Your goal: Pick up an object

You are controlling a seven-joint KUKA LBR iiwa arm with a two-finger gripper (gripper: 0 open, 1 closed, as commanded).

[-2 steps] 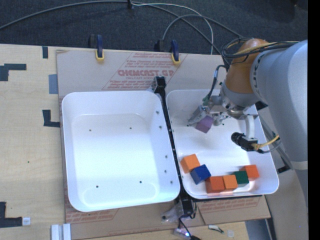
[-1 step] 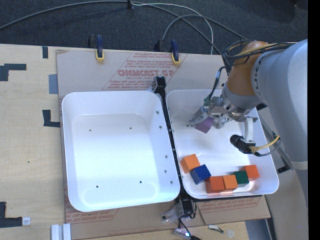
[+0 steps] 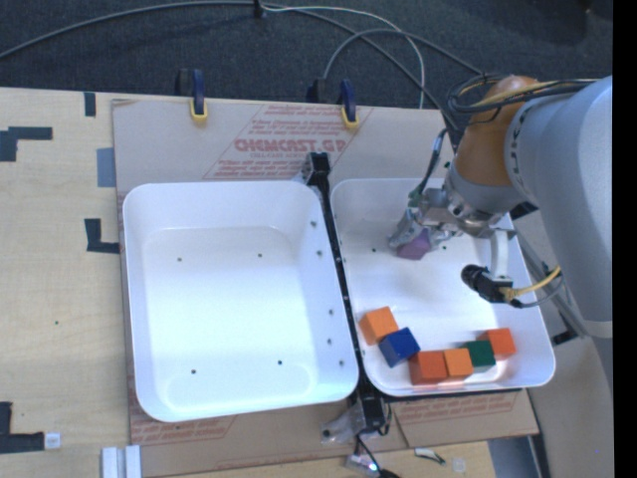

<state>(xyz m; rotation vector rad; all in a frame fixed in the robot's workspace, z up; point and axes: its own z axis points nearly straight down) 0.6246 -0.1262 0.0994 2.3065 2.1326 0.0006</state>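
My gripper hangs over the upper middle of the right bin. A small purple block sits between its two grey fingers, and the gripper is shut on it. At the front of the same bin lie an orange block and a blue block. A row of two orange blocks, a green block and another orange block runs along the front right corner.
The left bin stands beside the right one, with a black divider between them. The arm's grey body and orange band cover the right bin's back right corner. Two blue clamps hold the cardboard sheet at the back.
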